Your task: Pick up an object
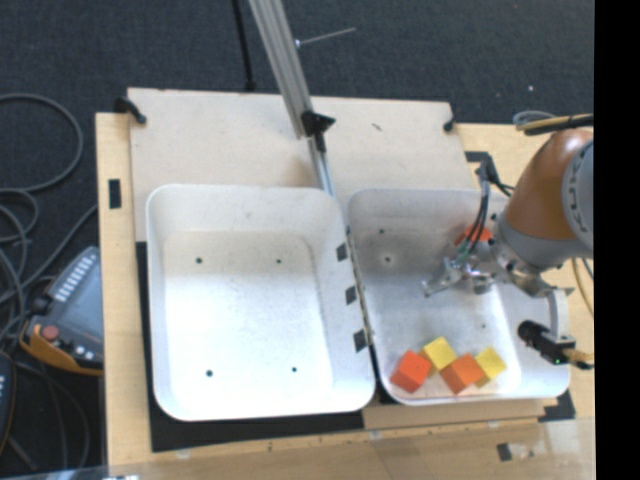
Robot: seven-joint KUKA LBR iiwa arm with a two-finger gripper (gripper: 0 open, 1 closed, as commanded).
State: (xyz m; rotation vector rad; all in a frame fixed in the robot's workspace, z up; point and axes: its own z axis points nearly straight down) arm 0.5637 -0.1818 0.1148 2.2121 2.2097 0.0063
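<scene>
Bench (230, 133), 2 white bins (250, 298), dark carpet (100, 28)

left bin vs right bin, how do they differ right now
The right bin holds four small blocks along its near edge: two orange, two yellow. The left bin shows bare white floor with a few dark dots.
The gripper reaches into the right bin; the left bin has no arm over it.
The left bin looks wider in this view than the right bin.
Both are shallow, white, round-cornered, and sit side by side on the bench.

matt white plastic bins (250, 298)
</scene>
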